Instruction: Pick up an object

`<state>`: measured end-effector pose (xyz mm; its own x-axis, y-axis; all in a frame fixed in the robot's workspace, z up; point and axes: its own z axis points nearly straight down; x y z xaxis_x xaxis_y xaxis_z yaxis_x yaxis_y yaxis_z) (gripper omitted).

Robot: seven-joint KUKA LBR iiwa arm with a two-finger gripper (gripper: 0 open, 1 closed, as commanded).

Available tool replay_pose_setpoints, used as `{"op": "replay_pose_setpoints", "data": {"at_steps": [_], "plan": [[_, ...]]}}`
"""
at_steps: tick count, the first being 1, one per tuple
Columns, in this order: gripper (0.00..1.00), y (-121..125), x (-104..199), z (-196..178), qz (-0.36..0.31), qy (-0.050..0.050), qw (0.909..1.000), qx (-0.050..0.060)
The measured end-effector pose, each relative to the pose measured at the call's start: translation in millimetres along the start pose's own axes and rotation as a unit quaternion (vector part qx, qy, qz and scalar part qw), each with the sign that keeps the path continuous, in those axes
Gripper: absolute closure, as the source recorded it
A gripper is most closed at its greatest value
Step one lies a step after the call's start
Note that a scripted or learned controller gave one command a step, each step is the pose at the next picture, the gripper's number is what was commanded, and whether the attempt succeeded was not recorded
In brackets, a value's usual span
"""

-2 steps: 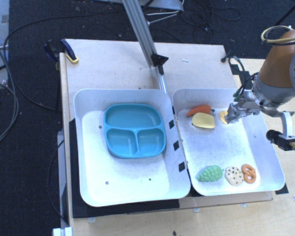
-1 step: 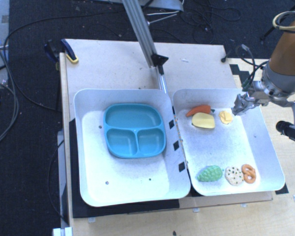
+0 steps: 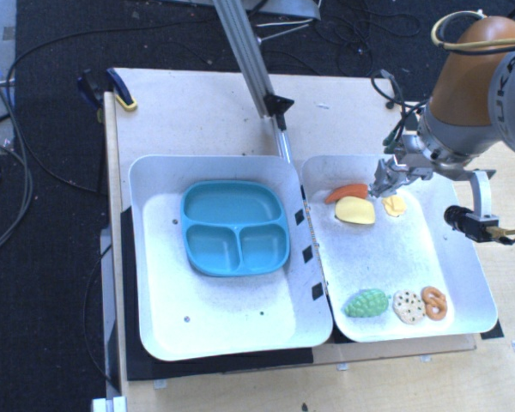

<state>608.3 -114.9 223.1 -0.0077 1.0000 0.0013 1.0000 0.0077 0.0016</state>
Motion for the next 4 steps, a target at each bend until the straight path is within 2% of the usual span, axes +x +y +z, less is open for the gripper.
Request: {"op": "replay_pose_setpoints", "data": {"at_steps": [1, 4], "plan": [[1.0, 5, 43, 0, 0.001, 0.0, 1.0, 0.001], [1.0, 25, 196, -25, 0.0, 0.0, 1.0, -0.001]]}}
